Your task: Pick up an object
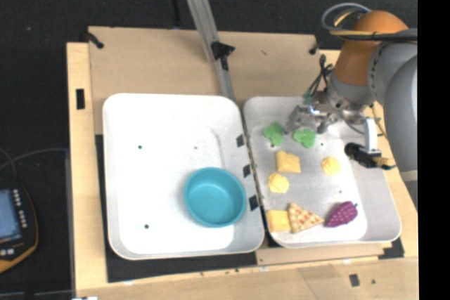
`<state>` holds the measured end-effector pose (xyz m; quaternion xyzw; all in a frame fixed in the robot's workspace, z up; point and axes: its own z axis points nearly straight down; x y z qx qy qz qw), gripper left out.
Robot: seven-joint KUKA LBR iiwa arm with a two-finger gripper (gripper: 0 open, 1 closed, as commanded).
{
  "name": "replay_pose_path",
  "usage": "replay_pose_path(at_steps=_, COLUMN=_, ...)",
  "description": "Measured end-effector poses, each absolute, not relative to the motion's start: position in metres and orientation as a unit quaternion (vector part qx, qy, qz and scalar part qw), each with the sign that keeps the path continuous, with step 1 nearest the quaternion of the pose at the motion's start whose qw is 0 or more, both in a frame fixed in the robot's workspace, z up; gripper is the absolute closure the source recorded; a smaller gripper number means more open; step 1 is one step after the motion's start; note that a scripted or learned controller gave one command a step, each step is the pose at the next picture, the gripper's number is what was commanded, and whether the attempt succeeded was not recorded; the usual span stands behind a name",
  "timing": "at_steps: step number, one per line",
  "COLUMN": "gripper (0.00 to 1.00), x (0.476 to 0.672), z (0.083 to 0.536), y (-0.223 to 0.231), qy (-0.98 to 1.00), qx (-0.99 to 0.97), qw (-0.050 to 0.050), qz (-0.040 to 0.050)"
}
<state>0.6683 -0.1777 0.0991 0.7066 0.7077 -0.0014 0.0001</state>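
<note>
The gripper [306,121] hangs low over the right bin [380,218], fingers spread wide on either side of a green toy [305,138] that lies on the bin floor; the approach step looks done, and next comes closing, then lifting

Even overhead light, white bins [169,109] bright, soft focus, faint shadows

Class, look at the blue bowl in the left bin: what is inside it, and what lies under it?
The blue bowl shows only its own blue inside. Under it, the left bin floor is covered.
</note>
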Motion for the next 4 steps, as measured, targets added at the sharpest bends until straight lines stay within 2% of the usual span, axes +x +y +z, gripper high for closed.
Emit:
replay_pose_path(at_steps=1, gripper=1.0, x=0.67, z=0.114, y=-0.179, qy=0.708, qx=0.706, qw=0.004, qz=0.0001)
replay_pose_path(at_steps=2, gripper=1.0, x=0.667, z=0.16, y=-0.182, qy=0.707, qx=0.707, qw=0.003, qz=0.0016)
replay_pose_path(at_steps=3, gripper=1.0, x=0.672, z=0.225, y=-0.187, qy=0.708, qx=0.706, qw=0.004, qz=0.0021)
replay_pose_path(at_steps=4, gripper=1.0, x=0.673, z=0.254, y=-0.188, qy=0.708, qx=0.706, qw=0.002, qz=0.0013)
